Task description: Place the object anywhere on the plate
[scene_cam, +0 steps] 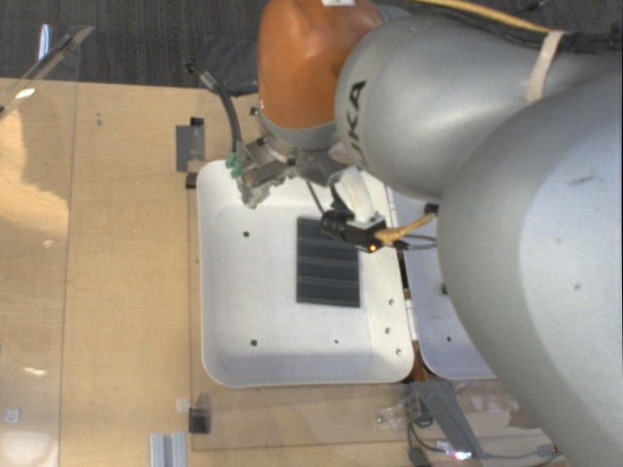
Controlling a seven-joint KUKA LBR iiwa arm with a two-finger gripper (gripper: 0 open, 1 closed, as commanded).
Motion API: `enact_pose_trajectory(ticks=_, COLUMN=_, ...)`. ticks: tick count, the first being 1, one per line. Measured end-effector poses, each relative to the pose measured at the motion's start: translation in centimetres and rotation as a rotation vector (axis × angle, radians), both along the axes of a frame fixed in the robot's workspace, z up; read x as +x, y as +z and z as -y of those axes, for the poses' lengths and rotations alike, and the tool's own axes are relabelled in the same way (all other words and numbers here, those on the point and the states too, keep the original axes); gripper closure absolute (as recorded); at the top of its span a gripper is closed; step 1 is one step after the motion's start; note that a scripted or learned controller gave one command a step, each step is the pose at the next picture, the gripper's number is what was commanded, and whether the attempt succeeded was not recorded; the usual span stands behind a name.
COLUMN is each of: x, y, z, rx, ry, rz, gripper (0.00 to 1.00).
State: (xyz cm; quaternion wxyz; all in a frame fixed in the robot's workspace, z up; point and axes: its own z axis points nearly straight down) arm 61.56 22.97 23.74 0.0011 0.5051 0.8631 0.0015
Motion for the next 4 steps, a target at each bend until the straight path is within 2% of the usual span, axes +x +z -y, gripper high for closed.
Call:
enact_pose_trajectory(ticks=1, x=3.4, y=6.4, z=2.5, rx=0.0, ry=0.318, rz=0.008, gripper=1.0)
enact_pose_trajectory(ticks=2, x=0.2, y=-0.4, z=1.3, rx=0.0, ry=0.074, rz=0.001, gripper=1.0)
enact_pose_trajectory(ticks=3, x=5.4, y=3.5, z=1.1, rx=0.002, ry=-0.073, rz=0.005, gripper=1.0)
enact_pose_trajectory(ticks=4, x=2.9, y=-13.9, z=0.3, rx=0.003, ry=-0.053, rz=0.004, gripper=1.0)
